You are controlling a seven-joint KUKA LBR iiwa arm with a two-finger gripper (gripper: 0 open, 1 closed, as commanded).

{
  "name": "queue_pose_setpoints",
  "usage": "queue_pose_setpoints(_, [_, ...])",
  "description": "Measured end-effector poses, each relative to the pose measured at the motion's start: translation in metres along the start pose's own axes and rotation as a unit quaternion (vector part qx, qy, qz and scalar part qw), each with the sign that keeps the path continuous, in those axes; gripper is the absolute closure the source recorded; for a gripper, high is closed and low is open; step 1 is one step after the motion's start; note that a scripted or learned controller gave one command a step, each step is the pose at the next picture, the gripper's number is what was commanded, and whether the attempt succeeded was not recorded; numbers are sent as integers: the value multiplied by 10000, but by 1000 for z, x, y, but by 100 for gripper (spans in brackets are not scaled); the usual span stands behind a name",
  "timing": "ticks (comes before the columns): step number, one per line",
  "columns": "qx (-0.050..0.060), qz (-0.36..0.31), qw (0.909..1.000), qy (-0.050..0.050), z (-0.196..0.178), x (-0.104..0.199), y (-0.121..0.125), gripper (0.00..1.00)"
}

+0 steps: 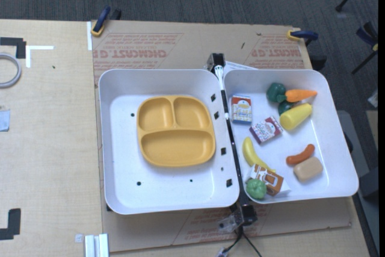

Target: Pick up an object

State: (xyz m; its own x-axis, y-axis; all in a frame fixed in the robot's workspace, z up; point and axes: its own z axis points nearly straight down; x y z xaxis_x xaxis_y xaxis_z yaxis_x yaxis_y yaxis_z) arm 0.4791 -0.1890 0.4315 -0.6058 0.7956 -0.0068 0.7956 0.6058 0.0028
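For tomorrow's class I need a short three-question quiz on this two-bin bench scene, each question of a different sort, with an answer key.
1. True or false: the yellow divided plate lies in the left bin.
2. Multiple choice: which item lies nearest the right bin's near edge? A) carrot B) green ball C) corn cob
3. Fill in: the curved yellow fruit beside the divider between the bins is a ____.

Key
1. True
2. B
3. banana
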Motion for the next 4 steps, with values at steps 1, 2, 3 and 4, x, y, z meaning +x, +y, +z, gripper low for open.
queue_pose_setpoints(1, [-1,595,9982,0,-111,-25,0,100])
queue_pose_setpoints(2, [-19,579,9983,-31,-121,-26,1,100])
queue_pose_setpoints(3, [-37,562,9984,-62,-131,-27,3,100])
queue_pose_setpoints(4, [-55,545,9985,-94,-141,-28,4,100])
